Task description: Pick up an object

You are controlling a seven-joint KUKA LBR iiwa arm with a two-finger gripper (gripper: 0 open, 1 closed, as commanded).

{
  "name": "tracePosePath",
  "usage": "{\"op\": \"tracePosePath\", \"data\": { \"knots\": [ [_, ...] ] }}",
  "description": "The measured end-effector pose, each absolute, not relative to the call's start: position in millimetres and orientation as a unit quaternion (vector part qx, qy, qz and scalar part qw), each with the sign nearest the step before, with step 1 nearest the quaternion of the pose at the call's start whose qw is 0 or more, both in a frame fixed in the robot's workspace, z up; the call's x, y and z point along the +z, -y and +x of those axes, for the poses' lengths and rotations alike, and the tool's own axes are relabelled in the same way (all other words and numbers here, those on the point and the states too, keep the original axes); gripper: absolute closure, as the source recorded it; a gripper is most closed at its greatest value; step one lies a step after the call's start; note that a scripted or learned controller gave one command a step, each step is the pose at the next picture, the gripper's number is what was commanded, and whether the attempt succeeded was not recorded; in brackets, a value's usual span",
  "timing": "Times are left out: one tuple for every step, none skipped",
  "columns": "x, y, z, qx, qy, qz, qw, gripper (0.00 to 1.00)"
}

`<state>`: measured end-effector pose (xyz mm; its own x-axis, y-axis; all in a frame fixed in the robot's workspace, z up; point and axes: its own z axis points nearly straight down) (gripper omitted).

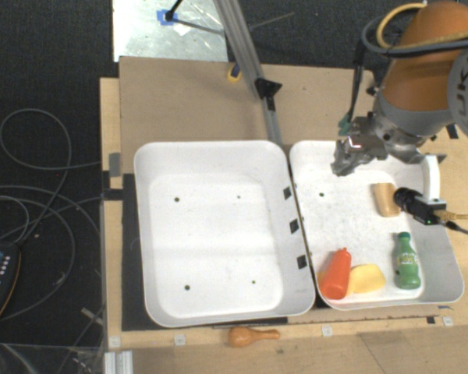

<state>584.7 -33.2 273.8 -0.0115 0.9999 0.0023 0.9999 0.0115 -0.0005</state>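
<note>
The right bin [327,209] holds a red bottle [336,273], a yellow block [366,279], a green bottle [406,261] and a tan wooden block [385,199]. My gripper [345,164] hangs over the bin's far part, to the left of the tan block and well above the bottles. I see nothing between its fingers. A black part of the arm's fittings lies just right of the tan block.
The left bin [210,232] stands beside the right one. A tan pear-shaped object [249,335] lies on the bench in front of the bins. A metal pole [246,45] slants up behind the bins. Cables lie on the floor at left.
</note>
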Motion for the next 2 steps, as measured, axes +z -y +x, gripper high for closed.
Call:
{"op": "tracePosePath", "data": {
  "knots": [
    [254.3,-13.3,571.9,-0.0004,0.711,-0.704,0.001,1.0],
    [236.7,-64.5,556.0,-0.0003,0.711,-0.703,0.001,1.0]
  ]
}}
